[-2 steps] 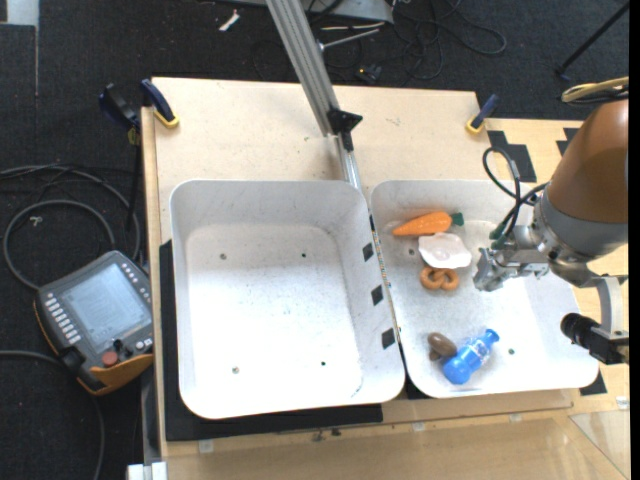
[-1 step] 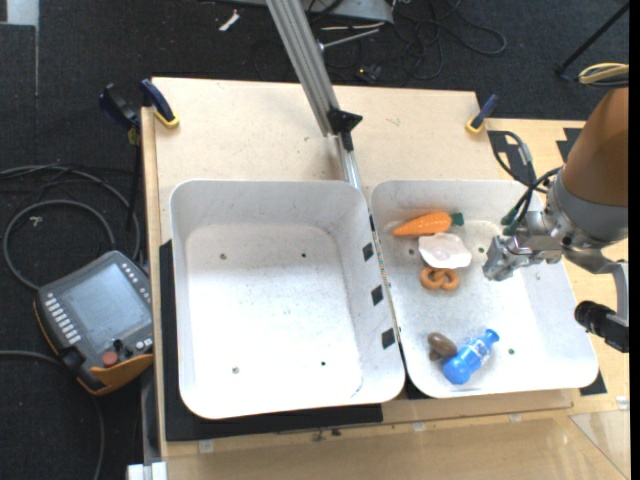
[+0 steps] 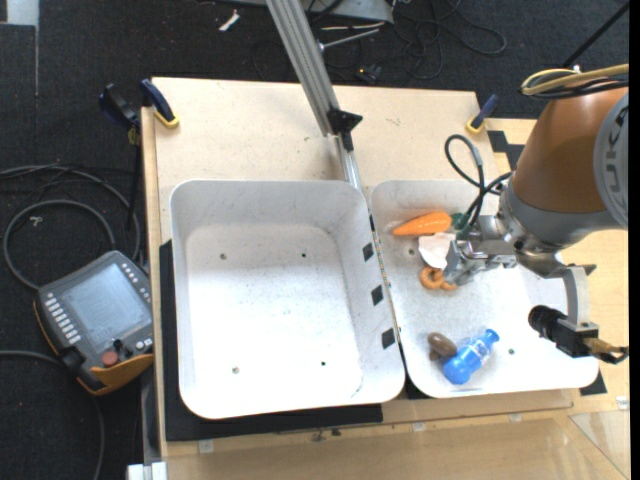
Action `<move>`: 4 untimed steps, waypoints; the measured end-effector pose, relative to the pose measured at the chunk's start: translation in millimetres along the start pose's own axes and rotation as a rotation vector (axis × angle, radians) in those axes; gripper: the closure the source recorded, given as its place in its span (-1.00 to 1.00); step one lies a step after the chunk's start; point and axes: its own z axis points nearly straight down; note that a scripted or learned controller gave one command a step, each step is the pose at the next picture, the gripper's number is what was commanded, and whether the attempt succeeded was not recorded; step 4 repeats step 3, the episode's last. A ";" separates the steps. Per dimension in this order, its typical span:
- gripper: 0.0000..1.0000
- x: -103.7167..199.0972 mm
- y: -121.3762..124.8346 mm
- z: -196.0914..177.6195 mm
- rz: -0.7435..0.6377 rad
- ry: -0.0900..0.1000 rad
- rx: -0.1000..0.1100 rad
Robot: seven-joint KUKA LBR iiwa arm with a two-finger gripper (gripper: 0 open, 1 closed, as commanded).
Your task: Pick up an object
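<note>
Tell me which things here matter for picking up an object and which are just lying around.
For the job:
- grey and orange arm's gripper, low in the right white bin
- orange carrot-shaped toy
- small orange ring
- white piece beside it
- blue plastic bottle
- brown pebble-like lump

Lying about:
- left white bin
- grey handheld controller with orange underside, off the bench
- floor cables

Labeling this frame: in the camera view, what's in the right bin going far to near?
Orange carrot → white piece → small orange ring by the claw → brown lump → blue bottle close beside it.
</note>
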 end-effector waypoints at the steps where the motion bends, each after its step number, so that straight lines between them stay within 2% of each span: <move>1: 1.00 53.7 -1.2 -9.2 0.000 0.000 -0.003; 2: 1.00 112.6 -5.9 4.6 0.000 0.000 0.001; 3: 1.00 156.8 -14.6 6.0 -0.001 0.000 0.000; 4: 1.00 156.8 -14.6 6.0 -0.001 0.000 0.000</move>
